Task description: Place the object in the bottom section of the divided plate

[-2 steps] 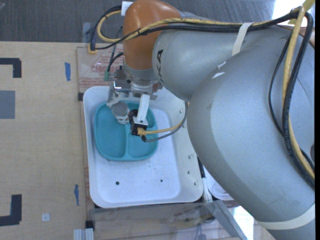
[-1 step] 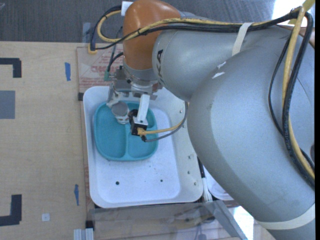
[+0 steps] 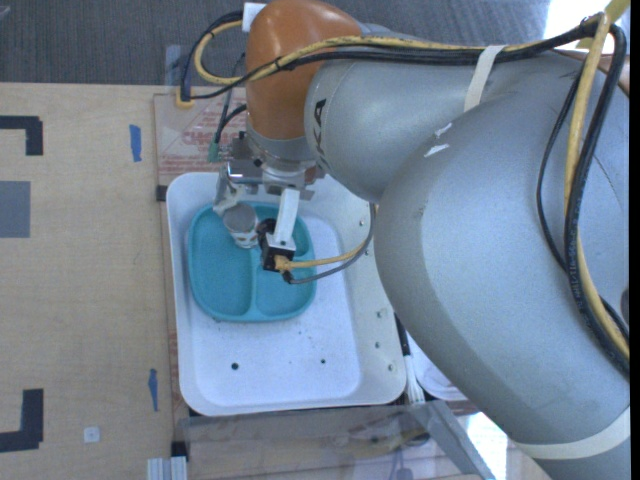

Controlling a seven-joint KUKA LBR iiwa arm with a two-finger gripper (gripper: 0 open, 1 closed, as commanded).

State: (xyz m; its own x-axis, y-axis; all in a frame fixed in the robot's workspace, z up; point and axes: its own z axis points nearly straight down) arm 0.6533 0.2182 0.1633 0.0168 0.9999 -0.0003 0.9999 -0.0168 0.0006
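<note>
Jaws [image 3: 258,230] hang low over the blue divided plate [image 3: 250,273], right above its upper end, and from up here I can't tell how they're set. A small grey object [image 3: 238,220] sits just under them, near the plate's top rim; held or resting, hard to call. The plate lies in the white bin [image 3: 290,368] on the surface. Looks like the placing step. Next, the object needs carrying down toward the plate's bottom section.
</note>
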